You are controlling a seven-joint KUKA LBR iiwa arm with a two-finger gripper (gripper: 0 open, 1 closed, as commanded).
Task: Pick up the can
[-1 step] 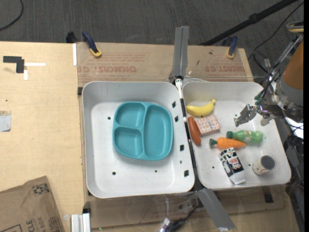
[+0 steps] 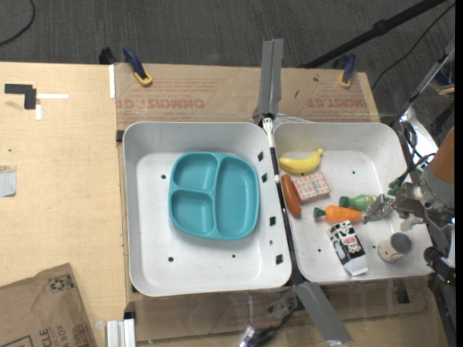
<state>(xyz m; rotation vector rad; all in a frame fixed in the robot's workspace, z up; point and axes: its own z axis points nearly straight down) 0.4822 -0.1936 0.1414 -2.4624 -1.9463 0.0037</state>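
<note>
Overhead, a slanted look down at two white bins side by side on a wooden table (image 2: 65, 194).

Left bin (image 2: 145, 266): holds a teal divided plate (image 2: 215, 194) near its middle.

Right bin (image 2: 362, 139): holds a toy banana (image 2: 301, 162), a reddish sausage shape (image 2: 291, 194), a small patterned box (image 2: 311, 186), a toy carrot (image 2: 341, 213), a green item (image 2: 359, 202) and a black-and-white tube or carton (image 2: 347, 246) lying flat.

Can (image 2: 394, 246): most likely the small grey cylinder near the right bin's right front corner, well apart from the carrot, seemingly upright (its label is too small to read).

Gripper (image 2: 380, 208): reaches in from the right, low over the bin, just beside the carrot and green item and up-left of the can.

Fingers: metal tips point left; how wide they stand cannot be told, and nothing is seen between them.

Step in hand: approach, not yet a grasp.

Doing it well: shift toward the front right corner, centre over the can, descend straight with room either side, and keep clear of the bin wall before closing.
</note>
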